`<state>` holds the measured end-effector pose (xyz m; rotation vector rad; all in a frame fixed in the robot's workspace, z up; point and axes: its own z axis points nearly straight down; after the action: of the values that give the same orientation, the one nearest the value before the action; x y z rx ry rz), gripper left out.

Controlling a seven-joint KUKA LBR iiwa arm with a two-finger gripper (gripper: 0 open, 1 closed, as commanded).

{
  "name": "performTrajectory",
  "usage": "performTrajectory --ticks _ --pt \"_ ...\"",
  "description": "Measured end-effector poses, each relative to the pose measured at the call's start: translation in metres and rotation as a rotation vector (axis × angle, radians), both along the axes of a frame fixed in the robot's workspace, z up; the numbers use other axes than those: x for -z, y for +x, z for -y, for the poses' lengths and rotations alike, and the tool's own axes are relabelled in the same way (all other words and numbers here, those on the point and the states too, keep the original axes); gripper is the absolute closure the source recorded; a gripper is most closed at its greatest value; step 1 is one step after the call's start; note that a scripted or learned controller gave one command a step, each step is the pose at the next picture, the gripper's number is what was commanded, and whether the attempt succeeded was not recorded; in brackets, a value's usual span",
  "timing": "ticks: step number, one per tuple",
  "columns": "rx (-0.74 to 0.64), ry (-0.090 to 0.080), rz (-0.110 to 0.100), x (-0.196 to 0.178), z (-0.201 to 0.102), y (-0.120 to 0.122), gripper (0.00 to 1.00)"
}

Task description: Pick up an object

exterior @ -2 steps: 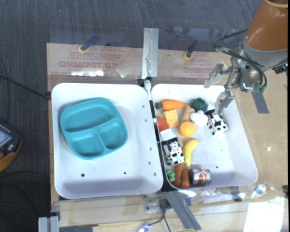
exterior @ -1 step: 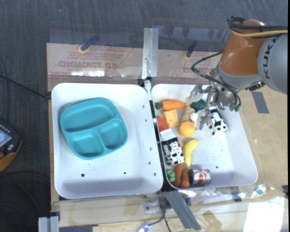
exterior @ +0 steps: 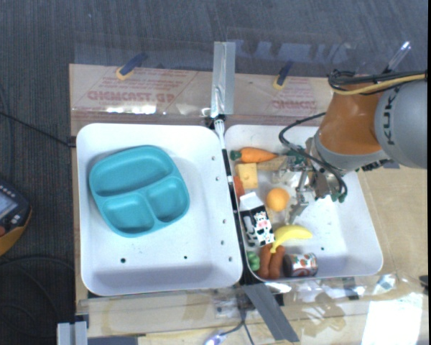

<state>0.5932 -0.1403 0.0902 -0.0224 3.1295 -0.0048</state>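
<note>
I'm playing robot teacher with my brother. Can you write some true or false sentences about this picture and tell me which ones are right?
1. The teal plastic divided plate lies in the left white bin. True.
2. The orange toy carrot lies in the left bin. False: it lies in the right white bin.
3. The yellow toy banana is beside the small dark can. True.
4. The claw is over the plate. False: it is over the right bin, near the round orange ball.
</note>
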Motion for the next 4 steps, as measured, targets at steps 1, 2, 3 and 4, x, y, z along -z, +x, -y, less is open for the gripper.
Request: performTrajectory --ticks 1,2,3,4 --pt "-0.025 -0.002 0.002 0.0 -0.034 0.002 0.0" --pt "-0.007 -0.002 0.004 -0.001 -0.039 -0.001 0.0" --pt "0.024 0.0 0.004 -0.001 -0.044 -0.003 0.0" --pt "0.012 0.0 0.006 -0.001 -0.041 -0.02 0.0"
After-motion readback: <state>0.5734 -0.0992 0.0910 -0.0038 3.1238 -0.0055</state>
